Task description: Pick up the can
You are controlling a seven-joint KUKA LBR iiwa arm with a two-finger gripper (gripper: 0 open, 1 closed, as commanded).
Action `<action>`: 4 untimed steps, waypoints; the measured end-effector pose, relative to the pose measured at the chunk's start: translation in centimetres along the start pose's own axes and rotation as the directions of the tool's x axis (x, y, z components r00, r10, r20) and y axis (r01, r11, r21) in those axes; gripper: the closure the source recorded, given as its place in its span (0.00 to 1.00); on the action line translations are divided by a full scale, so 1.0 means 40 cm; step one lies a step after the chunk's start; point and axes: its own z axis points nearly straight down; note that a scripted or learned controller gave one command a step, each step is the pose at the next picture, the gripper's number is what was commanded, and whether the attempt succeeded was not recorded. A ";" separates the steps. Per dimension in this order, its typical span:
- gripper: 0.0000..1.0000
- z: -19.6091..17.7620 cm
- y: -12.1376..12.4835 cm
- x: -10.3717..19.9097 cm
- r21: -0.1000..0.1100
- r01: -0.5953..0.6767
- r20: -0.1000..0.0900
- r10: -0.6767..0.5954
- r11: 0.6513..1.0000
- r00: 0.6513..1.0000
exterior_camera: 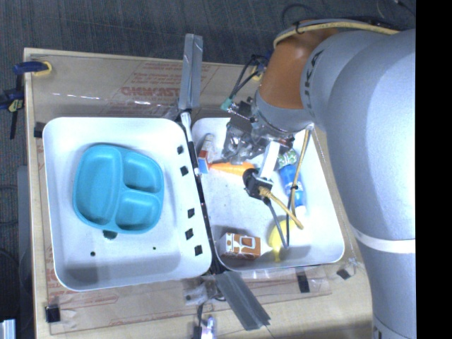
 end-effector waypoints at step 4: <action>1.00 0.065 -0.253 0.164 0.000 0.114 0.001 -0.114 0.994 0.994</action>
